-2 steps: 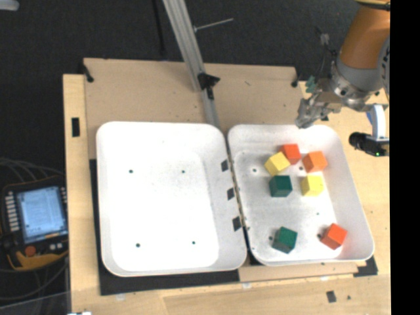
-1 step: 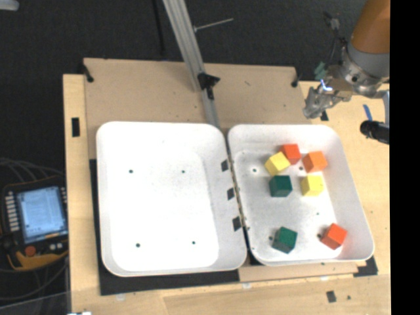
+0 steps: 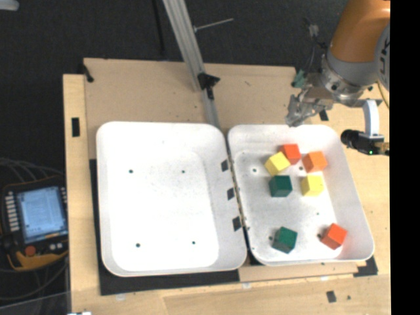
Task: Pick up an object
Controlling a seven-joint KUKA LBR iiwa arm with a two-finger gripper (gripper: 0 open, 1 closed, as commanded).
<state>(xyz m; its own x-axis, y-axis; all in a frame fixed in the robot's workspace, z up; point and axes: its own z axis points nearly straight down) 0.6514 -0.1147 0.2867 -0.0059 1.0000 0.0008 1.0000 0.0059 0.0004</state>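
right bin (image 3: 351, 195): shallow white tray on the right half of the counter; holds all seven blocks
block cluster: near the bin's far edge; red-orange block (image 3: 290, 153) touching yellow block (image 3: 277, 164); orange block (image 3: 315, 161) just beside them, toward the right wall
mid row: green block (image 3: 281, 186) below the yellow one; second yellow block (image 3: 312, 185) right of it, under the orange one
near edge of bin: second green block (image 3: 285, 239) toward the near-left corner; red-orange block at near-right (image 3: 333, 235), tilted, close to the wall
left bin (image 3: 161, 195): same white tray, touching the right bin along the middle seam; a few dark specks on its floor
hand (image 3: 300, 113): hangs over the counter's far-right part, just past the right bin's far rim; nothing between the fingers; cannot tell how wide they are
arm (image 3: 357, 31): grey with orange band, comes in from the far-right corner
counter (image 3: 144, 94): pale wood board, black mat under the bins
metal pole (image 3: 187, 41): slants from the far edge to the bins' seam
room: dark carpet; handheld screen unit (image 3: 36, 218) off the counter's left edge, lit
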